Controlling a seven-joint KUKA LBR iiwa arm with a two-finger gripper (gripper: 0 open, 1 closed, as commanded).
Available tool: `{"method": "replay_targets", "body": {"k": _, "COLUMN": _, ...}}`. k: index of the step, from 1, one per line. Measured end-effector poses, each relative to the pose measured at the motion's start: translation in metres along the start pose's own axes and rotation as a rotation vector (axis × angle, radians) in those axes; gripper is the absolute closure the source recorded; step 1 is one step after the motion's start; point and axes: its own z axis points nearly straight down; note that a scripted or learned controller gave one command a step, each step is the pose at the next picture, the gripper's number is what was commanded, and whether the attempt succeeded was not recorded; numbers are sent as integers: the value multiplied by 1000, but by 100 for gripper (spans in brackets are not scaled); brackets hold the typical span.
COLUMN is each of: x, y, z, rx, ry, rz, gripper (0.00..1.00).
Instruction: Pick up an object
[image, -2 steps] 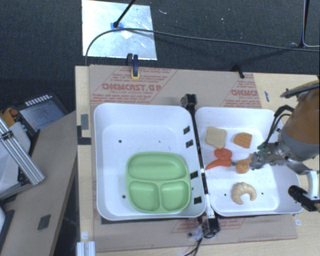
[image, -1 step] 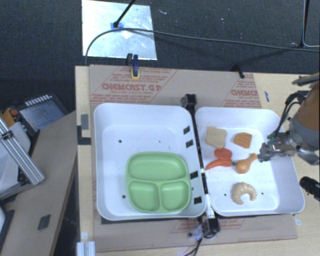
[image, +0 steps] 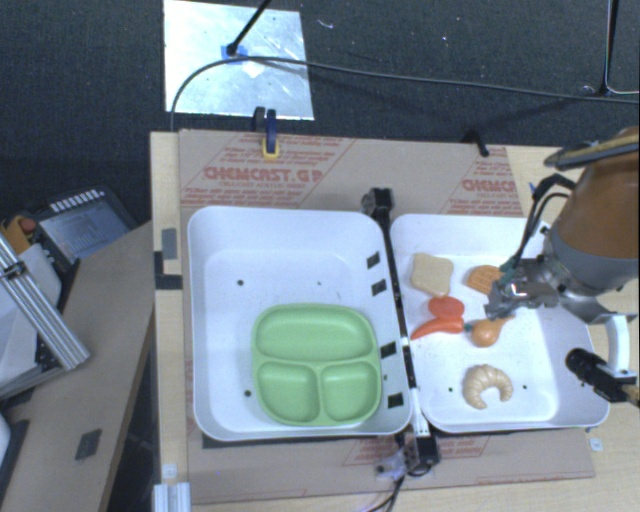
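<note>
The right bin (image: 560, 400) has five food pieces in the right half of the frame: a tan bread slice (image: 432, 273), a red-orange pepper-looking thing (image: 440, 315) just below it, a croissant (image: 487, 384) lower down, a small orange-brown round piece (image: 485, 333), and an orange piece (image: 482, 278) up by the arm. That last one is partly covered by the claw (image: 508, 295), so its shape is hard to call. The claw sits low over the bin, right between the orange piece and the round one, maybe touching the round one. Honestly can't tell how far open it is, the fingers are a dark blur, and nothing is clearly gripped. The left bin (image: 220, 300) holds one green divided plate (image: 315, 362), three compartments. Both bins sit on cardboard (image: 330, 170) on the table (image: 110, 330). The arm is cut off at the right edge.
</note>
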Motion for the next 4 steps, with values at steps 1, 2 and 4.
{"method": "replay_targets", "body": {"k": 1, "x": 48, "y": -1, "z": -9, "rx": 1, "ry": 0, "rz": 0, "gripper": 100}}
{"method": "replay_targets", "body": {"k": 2, "x": 99, "y": -6, "z": 2, "rx": 2, "ry": 1, "rz": 1, "gripper": 100}}
{"method": "replay_targets", "body": {"k": 4, "x": 195, "y": -5, "z": -1, "rx": 2, "ry": 1, "rz": 1, "gripper": 100}}
